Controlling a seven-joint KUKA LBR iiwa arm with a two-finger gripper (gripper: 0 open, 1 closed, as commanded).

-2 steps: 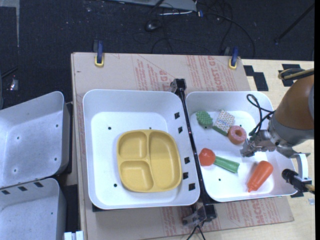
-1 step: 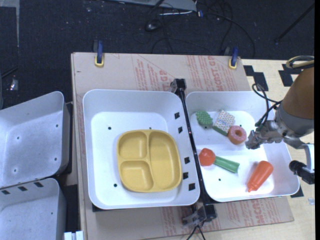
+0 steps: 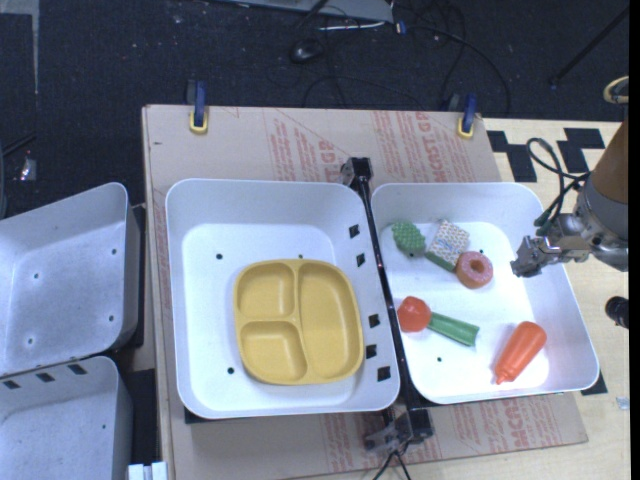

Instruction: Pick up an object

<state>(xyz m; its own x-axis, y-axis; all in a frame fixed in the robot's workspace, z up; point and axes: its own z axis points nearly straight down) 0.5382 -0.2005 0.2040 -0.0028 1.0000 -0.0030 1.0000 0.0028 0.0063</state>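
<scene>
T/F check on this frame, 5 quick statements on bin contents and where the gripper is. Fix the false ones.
1. The yellow divided plate lies in the left bin. True.
2. The orange carrot lies in the left bin. False: it lies in the right bin, near its front right corner.
3. The gripper is at the right bin's right side, with nothing visible between its fingers. True.
4. The pink donut sits on the yellow divided plate. False: it lies in the right bin, beside the green brush.
5. The yellow divided plate has three compartments. True.
</scene>
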